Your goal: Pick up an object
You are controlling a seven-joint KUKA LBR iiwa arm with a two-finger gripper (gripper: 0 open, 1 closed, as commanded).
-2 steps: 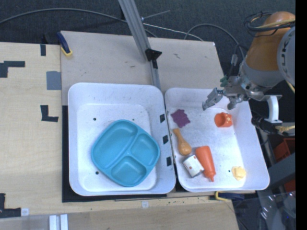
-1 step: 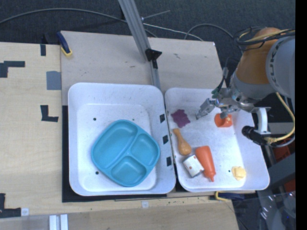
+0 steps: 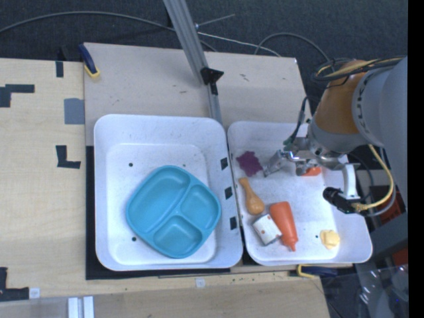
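Note:
The right bin (image 3: 246,132) holds several small objects. A purple piece (image 3: 248,159) lies near its left wall, with a tan gourd-shaped toy (image 3: 252,197) just below it. Lower down an orange carrot (image 3: 285,224) lies beside a small white block (image 3: 266,229). A yellow item (image 3: 329,238) sits near the bin's lower right corner. My gripper (image 3: 278,162) hangs low over the upper middle of this bin, just right of the purple piece and pointing left. A small red-orange thing (image 3: 311,171) shows partly under the wrist. I see nothing held.
The left bin (image 3: 99,177) carries a blue divided plate (image 3: 173,211). A slanted metal pole (image 3: 189,38) comes down to the bins' shared top edge. A blue-and-yellow clamp (image 3: 88,59) sits at the bench's far left corner. Cables hang off the arm at right.

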